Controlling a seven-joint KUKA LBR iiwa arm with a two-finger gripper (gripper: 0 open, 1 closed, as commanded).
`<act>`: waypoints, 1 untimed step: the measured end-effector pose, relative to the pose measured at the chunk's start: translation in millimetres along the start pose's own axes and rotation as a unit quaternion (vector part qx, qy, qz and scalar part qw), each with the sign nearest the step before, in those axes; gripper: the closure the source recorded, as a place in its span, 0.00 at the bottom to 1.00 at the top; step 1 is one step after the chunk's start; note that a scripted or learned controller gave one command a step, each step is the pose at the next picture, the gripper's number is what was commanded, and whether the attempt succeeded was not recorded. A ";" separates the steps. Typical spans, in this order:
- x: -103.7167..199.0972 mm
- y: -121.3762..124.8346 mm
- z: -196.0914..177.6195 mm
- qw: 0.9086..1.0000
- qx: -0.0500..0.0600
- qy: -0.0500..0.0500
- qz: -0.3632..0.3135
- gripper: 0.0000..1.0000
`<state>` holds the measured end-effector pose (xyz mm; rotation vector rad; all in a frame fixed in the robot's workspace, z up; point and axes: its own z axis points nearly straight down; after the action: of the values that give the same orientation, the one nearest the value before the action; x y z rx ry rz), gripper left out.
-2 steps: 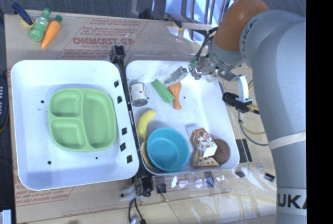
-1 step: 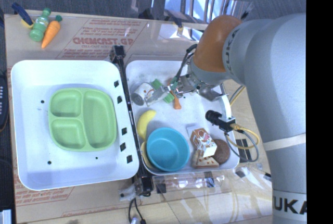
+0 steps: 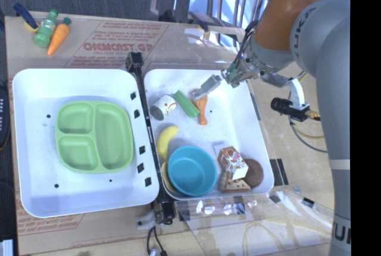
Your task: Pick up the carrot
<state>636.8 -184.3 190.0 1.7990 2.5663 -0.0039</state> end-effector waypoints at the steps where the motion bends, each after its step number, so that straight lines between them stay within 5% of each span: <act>1: 46.2 -36.5 99.7 0.997 0.007 0.006 0.076 0.00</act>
<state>587.2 -154.0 89.8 2.0007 2.4343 -0.0101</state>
